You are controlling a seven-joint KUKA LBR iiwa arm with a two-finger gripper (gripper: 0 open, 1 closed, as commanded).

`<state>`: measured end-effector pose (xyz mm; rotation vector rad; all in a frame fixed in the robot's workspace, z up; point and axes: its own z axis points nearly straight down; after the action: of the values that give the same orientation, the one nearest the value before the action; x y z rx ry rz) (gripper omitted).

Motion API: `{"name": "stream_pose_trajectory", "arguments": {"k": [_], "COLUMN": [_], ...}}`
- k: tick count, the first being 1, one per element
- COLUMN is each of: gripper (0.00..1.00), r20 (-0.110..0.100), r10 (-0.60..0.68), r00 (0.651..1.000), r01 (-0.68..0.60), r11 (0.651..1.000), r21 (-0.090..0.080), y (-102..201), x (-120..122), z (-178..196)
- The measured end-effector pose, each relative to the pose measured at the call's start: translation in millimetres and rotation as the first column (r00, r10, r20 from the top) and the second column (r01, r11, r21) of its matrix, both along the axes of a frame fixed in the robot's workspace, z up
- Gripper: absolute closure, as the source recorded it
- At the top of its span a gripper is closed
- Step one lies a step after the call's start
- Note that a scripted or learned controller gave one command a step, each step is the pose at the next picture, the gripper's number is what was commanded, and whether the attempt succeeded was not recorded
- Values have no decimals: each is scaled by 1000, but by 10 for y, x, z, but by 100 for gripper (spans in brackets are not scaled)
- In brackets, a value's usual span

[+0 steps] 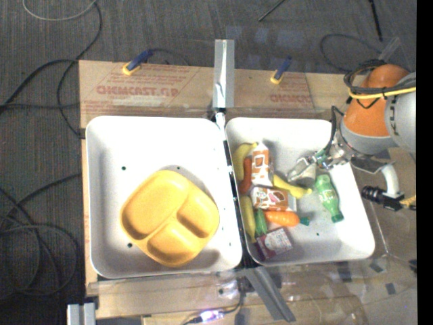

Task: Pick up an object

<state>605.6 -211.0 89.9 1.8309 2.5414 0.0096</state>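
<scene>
**Green bottle looks like the easy grab in the right bin**

From my remote seat, the closest candidate is the little green bottle (327, 196) lying on its side in the right bin (352, 246), just below the gripper (312, 164). I'd guess it's light, hard plastic and pretty slick, so it could roll or squirt out; I'd take it across the body, not the cap end. I can't tell how the jaws stand, too much metal glare there, and I see nothing between them.

Left of it is a pile along the bin's left side: a banana (241, 160), an orange-and-white carton (258, 168), a small printed packet (268, 198), a carrot (283, 218) and a dark red pouch (273, 241). The packets look soft and crinkly, and their print is too small to read.

The left bin (108, 141) holds a yellow divided tray (170, 217). The cardboard (139, 90) under the bins on the surface has red lettering, roughly "CHEMCAST", can't swear to it
</scene>
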Motion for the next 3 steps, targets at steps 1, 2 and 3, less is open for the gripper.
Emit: {"name": "stream_pose_trajectory", "arguments": {"k": [1,2,3], "gripper": [0,100,100], "r20": [1,2,-14], "r10": [39,37,73], "r00": [999,999,997], "r01": [-39,-37,-73], "r11": [999,999,997], "r21": [-1,-2,1], "y": [898,886,855], "x": [-158,-152,-458], "z": [-4,94,431]}}
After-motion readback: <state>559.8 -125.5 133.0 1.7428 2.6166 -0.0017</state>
